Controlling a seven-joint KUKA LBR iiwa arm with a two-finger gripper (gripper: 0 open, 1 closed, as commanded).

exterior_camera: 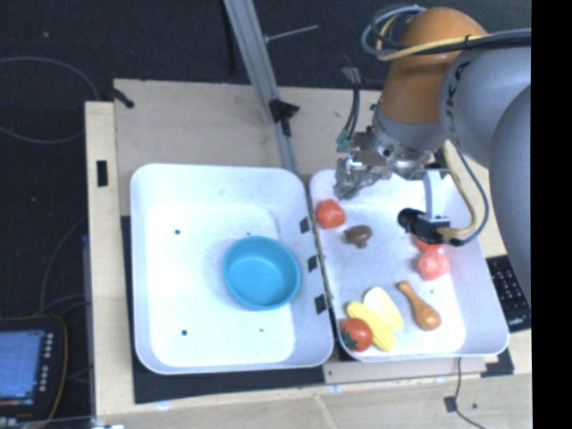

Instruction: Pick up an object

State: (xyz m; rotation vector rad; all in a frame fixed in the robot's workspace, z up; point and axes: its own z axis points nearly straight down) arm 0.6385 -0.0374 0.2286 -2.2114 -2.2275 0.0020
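Your gripper [351, 182] hangs over the far left corner of the right bin [478, 324], and how wide it stands I cannot tell, with nothing visibly in it. The nearest pick, I'd say, is the small red-orange piece [330, 214] just below it, beside the brown lump [358, 235]. Centre over it before dropping, and mind the bin wall close by.

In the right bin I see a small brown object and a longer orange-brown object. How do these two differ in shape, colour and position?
Shape: the small brown object is short and rounded; the orange-brown object is long, thin at one end and bulbous at the other.
Colour: the first is dark brown, the second lighter and orange-tan.
Position: the brown one lies near the bin's far end, below the gripper; the long one lies nearer the front, beside the yellow items.
Both rest in the right bin, untouched.
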